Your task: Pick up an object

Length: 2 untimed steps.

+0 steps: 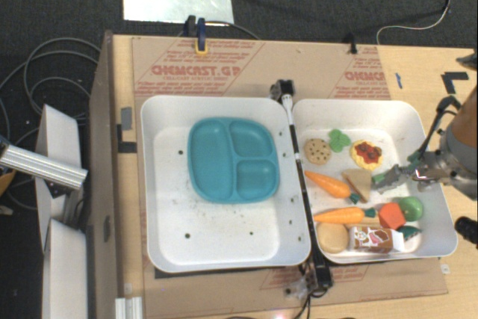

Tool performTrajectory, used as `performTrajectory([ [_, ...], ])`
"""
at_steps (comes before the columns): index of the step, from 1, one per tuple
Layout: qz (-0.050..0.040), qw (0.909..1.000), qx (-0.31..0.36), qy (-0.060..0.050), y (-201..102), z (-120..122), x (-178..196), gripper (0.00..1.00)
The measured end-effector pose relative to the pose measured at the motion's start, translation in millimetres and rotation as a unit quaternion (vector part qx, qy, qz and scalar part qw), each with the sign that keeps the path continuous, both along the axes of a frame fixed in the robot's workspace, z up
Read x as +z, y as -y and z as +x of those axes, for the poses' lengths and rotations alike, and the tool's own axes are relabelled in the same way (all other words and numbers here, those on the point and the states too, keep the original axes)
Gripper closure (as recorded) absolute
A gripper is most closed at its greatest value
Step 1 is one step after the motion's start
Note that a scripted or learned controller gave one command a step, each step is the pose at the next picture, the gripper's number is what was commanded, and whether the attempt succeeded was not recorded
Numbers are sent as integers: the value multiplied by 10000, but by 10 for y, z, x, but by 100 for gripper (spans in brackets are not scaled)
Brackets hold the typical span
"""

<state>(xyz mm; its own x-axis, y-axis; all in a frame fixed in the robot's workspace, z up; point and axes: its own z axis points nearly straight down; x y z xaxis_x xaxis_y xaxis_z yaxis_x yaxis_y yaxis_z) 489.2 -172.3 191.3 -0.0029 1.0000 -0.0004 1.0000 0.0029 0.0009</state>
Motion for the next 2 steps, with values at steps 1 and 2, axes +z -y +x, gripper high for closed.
performTrajectory([
  [1, 10, 10000, 22, -10, -396, 33, -1121, 0],
  [2, -55, 9999, 0, 106, 387, 567, 875, 0],
])
